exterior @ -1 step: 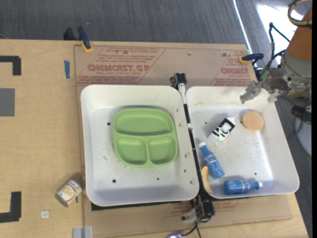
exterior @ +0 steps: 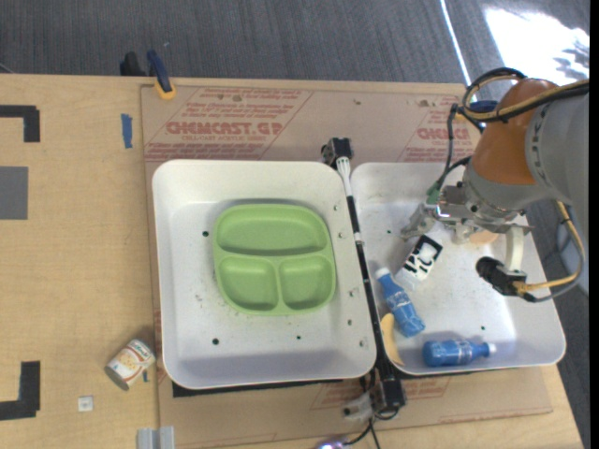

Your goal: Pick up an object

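The right bin (exterior: pixel 533 330) holds a small white and black object (exterior: pixel 421 256), a blue bottle (exterior: pixel 401 302) lying at a slant near the divider, and a second blue bottle (exterior: pixel 456 351) lying along the front wall. A thin yellow piece (exterior: pixel 388 337) rests against the bin's front left corner. My gripper (exterior: pixel 426 228) hangs low over the right bin's upper middle, just above the white and black object. Whether it touches that object is not clear. The grey arm with its orange band (exterior: pixel 505 152) covers the bin's upper right part.
The left bin (exterior: pixel 178 251) bears a green divided plate (exterior: pixel 274 255). A small carton (exterior: pixel 129 363) lies on the bench left of the bins. A black clamp (exterior: pixel 336 150) sits at the top of the divider, and cables (exterior: pixel 538 286) loop beside the wrist.
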You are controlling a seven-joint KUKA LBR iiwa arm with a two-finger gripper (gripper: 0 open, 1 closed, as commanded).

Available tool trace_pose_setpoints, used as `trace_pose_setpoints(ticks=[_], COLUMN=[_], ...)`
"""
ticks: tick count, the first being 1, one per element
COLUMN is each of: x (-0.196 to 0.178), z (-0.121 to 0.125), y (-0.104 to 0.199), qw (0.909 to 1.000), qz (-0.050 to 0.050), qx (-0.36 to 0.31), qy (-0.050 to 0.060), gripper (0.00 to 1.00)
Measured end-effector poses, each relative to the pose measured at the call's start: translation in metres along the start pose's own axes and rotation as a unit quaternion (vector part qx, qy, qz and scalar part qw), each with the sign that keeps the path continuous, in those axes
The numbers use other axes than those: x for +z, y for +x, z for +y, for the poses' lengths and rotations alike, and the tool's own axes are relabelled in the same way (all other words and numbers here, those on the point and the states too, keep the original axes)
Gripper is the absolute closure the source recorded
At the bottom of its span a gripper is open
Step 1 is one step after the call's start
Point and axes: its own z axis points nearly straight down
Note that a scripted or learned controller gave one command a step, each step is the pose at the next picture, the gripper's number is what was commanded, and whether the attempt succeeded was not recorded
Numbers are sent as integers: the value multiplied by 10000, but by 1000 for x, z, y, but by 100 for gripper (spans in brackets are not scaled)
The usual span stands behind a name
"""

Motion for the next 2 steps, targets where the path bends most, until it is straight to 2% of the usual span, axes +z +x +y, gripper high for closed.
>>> trace_pose_setpoints(ticks=[1, 2], x=[0, -11], z=[-48, -47], y=[28, 28], qw=[9836, 9834], qz=[7, 15], qx=[1803, 1813], qy=[12, -3], gripper=[0, 100])
